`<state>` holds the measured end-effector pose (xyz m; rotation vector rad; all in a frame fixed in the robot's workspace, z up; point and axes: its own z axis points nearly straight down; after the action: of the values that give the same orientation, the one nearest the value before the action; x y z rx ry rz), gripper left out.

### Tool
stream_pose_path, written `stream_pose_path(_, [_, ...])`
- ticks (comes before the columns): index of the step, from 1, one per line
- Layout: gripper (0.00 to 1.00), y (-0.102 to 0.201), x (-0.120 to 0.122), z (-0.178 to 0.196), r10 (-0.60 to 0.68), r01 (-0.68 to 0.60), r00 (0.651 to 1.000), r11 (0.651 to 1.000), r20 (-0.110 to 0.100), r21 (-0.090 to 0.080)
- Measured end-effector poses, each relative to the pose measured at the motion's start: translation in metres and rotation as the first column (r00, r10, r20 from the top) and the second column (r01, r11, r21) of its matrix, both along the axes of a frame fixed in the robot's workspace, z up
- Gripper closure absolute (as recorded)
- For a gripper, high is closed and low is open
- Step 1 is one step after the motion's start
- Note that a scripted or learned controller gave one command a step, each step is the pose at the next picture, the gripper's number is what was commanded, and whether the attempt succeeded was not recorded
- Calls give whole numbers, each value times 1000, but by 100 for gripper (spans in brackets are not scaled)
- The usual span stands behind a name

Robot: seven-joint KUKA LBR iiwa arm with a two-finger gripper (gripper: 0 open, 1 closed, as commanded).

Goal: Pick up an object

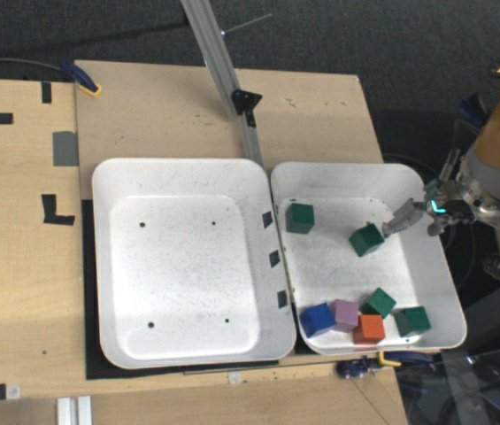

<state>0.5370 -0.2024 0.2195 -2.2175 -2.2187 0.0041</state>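
I can't tell how my gripper (pixel 397 220) is set. The green cube (pixel 366 238) lies just beside its tip, in the right bin (pixel 435 282). I judge it light, stiff and smooth, so I'd pinch two opposite flat faces.

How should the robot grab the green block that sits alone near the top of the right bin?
Come straight down on the green block and pinch its two opposite flat sides. It sits apart from the other blocks, so fingers likely fit on either side.
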Motion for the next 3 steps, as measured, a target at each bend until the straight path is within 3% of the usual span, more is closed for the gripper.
stream_pose_path(1, [0,0,1,2,2,-2,1000,1000,4,-1])
stream_pose_path(3, [0,0,14,-99,2,-2,1000,1000,-1,0])
